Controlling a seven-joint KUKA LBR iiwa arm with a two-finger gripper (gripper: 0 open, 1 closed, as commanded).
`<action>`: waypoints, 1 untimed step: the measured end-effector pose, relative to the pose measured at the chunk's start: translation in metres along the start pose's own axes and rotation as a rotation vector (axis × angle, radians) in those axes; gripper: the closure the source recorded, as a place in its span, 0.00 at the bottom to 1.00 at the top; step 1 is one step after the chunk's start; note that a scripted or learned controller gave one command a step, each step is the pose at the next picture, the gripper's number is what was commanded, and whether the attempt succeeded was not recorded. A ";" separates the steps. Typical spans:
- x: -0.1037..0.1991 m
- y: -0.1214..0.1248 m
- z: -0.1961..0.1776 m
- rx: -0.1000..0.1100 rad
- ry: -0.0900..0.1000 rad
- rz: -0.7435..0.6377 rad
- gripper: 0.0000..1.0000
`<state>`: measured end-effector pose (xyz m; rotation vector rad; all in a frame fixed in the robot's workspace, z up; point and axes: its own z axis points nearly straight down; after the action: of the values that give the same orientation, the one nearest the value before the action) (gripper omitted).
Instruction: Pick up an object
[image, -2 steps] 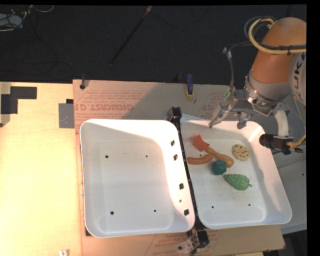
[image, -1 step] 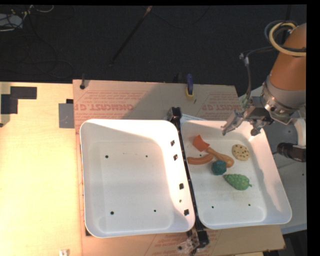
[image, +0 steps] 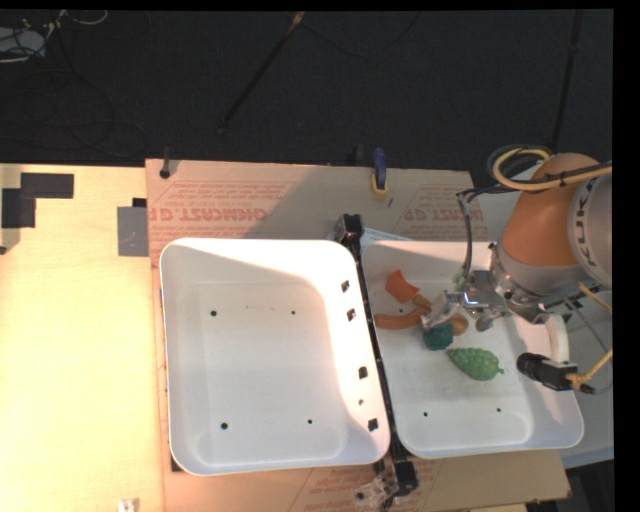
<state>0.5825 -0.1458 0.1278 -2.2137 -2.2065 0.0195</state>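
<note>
My gripper (image: 448, 316) hangs low over the middle of the right bin (image: 500, 430), reaching in from the right. Directly under its tip lies a small teal object (image: 437, 339), touching or nearly touching it. A green bumpy object (image: 475, 362) rests just to the right of the teal one. An orange curved piece (image: 401, 285) lies toward the bin's back left, and a flatter orange-brown piece (image: 396, 321) stretches from the left toward the gripper's tip. I see nothing lifted off the bin floor.
The left bin (image: 200, 440) sits beside the right one, split from it by a black-clipped divider (image: 365, 340). Both rest on a cardboard sheet (image: 250, 200), with a pale wooden benchtop (image: 70, 350) to the left.
</note>
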 end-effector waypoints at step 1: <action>0.000 0.004 -0.010 -0.017 -0.002 0.000 0.00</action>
<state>0.5871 -0.1460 0.1373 -2.2235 -2.2153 0.0027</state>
